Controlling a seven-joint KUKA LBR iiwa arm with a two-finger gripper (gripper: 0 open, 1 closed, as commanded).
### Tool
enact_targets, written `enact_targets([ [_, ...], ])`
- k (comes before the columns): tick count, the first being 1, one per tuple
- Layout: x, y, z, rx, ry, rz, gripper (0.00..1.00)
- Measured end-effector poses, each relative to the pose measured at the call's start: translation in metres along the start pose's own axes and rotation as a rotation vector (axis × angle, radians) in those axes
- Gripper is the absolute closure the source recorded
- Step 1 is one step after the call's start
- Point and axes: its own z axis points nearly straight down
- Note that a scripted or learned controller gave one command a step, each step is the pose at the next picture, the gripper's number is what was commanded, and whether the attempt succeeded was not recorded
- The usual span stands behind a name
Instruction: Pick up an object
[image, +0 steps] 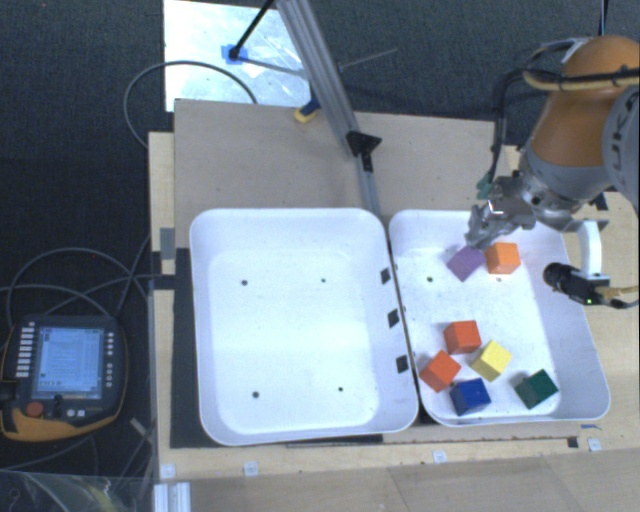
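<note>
The pincer (483, 228) hangs low in the right bin (575, 330), just above the purple block (464, 263) and orange block (502, 258), probably aiming there; whether it is open or closed, I cannot tell.

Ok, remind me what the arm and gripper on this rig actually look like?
The grey KUKA arm has rounded segments and a broad orange band above the wrist. Black cables loop along its upper part. The small metallic two-finger gripper is silver-grey and too blurred for finer detail. A white bracket with a black cylinder hangs off the wrist's side.
</note>
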Motion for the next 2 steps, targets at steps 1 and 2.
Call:
enact_targets([
  [1,0.055,-0.017,0.008,0.001,0.001,0.000,1.00],
  [2,0.111,-0.033,0.014,0.001,0.002,-0.001,1.00],
])
